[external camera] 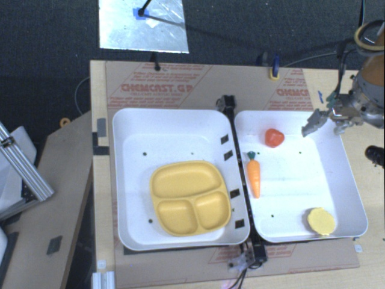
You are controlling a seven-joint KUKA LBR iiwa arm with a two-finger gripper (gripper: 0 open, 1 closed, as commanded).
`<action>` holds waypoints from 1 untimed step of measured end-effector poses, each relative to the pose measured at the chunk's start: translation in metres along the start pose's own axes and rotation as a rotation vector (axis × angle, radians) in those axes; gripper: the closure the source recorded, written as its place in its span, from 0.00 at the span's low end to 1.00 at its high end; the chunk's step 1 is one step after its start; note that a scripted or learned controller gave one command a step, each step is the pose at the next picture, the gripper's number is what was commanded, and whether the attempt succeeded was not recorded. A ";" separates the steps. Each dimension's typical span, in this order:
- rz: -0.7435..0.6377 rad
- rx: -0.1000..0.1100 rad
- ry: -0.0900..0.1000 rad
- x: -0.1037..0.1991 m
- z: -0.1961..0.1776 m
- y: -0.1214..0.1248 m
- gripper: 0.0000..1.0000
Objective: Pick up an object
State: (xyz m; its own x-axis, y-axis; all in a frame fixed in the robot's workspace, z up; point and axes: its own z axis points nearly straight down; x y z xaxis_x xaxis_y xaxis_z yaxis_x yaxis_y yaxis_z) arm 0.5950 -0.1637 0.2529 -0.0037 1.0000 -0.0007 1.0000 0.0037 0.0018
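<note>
Far to the pincer's left, in the left bin (129, 161), a yellow tray (189, 196) with three compartments is seen lying flat; it is judged stiff and light, but broad, so only its rim could be taken. Closer in, in the right bin (355, 209), a carrot (254, 177) is laid lengthwise hard by the left wall, its green top towards the far end; it looks like smooth plastic, light and rigid, and is best pinched across its thick upper part, though the wall beside it leaves little room for a finger. A red piece (274, 138), rounded like a tomato, is seen nearest the pincer, just to its left and a little below; it is judged light and slippery, liable to roll, and should be taken across its middle. The pincer (328, 120) itself is held over the bin's far right corner, nothing seen between its fingers; whether they stand wide or narrow cannot be told. Below it, well apart, a yellow disc (322, 221) lies low, hard to get under.
</note>
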 end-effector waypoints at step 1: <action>0.002 0.002 0.000 -0.002 0.042 -0.002 0.00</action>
State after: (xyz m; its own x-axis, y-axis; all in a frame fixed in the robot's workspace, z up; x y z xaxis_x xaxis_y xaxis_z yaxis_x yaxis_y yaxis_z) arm 0.5931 -0.1661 0.2113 -0.0020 1.0000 -0.0005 1.0000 0.0020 -0.0001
